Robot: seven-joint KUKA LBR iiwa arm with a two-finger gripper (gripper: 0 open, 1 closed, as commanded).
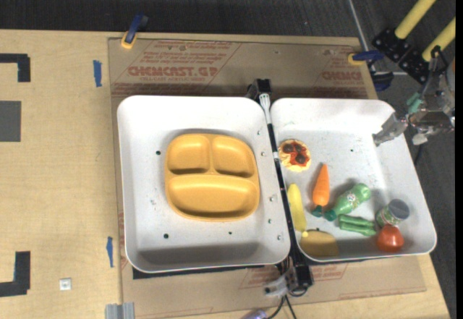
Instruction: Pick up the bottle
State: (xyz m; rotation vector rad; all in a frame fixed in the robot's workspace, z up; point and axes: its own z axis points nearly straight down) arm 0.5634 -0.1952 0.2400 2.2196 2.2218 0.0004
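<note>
- Though nothing is lifted yet, the near end of the right bin (418, 198) holds the clutter: a bread roll (320, 242), a tomato (390, 238), a small can (394, 212).
- Green bottle (349, 200) lies on its side mid-bin, just beside a carrot (320, 184) and a banana (296, 207); a second green piece (356, 225) lies just in front.
- Mini pizza (294, 154) farther back.
- Left bin (137, 166) carries a yellow divided plate (212, 175).
- Gripper (416, 124) at the far right rim, well apart from the bottle; whether it is parted or closed, cannot tell.
- Judgement: task unstarted; approach, descent, grasp, lift all remain.
</note>
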